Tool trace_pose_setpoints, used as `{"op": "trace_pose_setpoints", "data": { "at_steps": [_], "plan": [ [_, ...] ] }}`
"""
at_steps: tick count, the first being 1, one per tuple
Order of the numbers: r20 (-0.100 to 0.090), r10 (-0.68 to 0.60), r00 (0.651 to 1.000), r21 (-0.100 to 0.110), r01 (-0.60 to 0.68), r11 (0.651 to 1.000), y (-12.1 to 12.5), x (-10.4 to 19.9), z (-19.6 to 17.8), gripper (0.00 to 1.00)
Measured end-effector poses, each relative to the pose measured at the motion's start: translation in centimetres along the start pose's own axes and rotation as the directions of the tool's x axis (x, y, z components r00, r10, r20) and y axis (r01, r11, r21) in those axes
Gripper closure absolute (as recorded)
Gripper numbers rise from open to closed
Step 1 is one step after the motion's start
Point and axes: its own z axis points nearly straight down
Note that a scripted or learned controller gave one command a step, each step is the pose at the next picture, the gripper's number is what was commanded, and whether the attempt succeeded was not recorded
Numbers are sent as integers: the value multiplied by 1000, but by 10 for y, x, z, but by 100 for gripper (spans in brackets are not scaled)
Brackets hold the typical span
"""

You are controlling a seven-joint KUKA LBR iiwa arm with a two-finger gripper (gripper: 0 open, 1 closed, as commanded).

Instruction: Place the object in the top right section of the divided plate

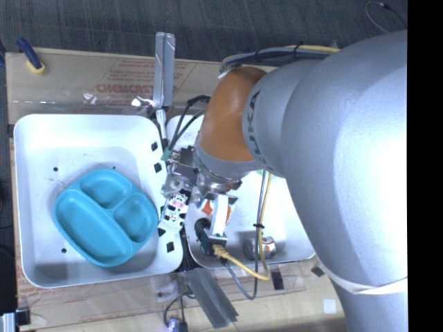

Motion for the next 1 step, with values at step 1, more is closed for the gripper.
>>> {"op": "trace_pose_setpoints", "data": {
  "at_steps": [1],
  "plan": [
    [-1,-55,998,-3,55,998,-1,41,0,100]
  ]
}}
